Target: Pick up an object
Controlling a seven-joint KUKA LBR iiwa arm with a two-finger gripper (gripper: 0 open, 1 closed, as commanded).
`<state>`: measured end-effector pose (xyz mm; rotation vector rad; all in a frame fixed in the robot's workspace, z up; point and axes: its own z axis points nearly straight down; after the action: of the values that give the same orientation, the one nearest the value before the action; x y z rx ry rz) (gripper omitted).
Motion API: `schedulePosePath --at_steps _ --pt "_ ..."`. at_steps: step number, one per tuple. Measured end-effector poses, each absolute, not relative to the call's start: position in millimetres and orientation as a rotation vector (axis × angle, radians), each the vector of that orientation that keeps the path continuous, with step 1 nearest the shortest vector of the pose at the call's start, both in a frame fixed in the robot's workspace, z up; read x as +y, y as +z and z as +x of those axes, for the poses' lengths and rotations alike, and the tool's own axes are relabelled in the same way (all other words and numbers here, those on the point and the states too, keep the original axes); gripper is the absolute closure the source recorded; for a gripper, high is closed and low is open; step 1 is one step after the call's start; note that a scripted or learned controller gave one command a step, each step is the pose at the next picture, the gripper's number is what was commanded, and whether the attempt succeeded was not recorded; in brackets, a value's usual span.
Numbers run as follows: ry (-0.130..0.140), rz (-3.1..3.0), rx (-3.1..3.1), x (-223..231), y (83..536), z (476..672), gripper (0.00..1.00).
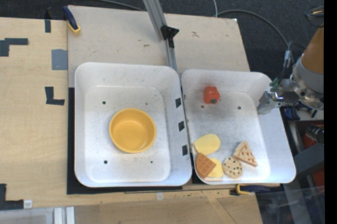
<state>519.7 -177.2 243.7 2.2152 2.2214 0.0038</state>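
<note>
Gripper (pixel 267 101) is parked at the right rim of the right bin (pixel 274 128), nothing seen between it and the bin wall; whether it's open or closed cannot be told (too small and blurred at this angle). No object is held.

For a clean pick, a lone target should be chosen: the red object (pixel 211 94) sits to the gripper's left, roughly level with it, well apart from everything else. The approach should be centred over it and brought straight down.

Further off, toward the bin's near edge, a cluster is packed: yellow piece (pixel 207 143), waffle (pixel 205 165), cookie (pixel 231 167), pizza slice (pixel 245 154) (touching or nearly, so a worse bet).

Farthest left, a yellow bowl (pixel 132 129) is seated in the left bin (pixel 84 112).
</note>
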Motion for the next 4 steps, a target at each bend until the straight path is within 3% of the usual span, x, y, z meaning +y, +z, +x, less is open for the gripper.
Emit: schedulePosePath --at_steps 1,4 --pt "0.001 2.218 2.222 -176.8 265.0 520.5 1.0" --pt "-0.003 2.217 2.231 -29.6 245.4 543.5 1.0"
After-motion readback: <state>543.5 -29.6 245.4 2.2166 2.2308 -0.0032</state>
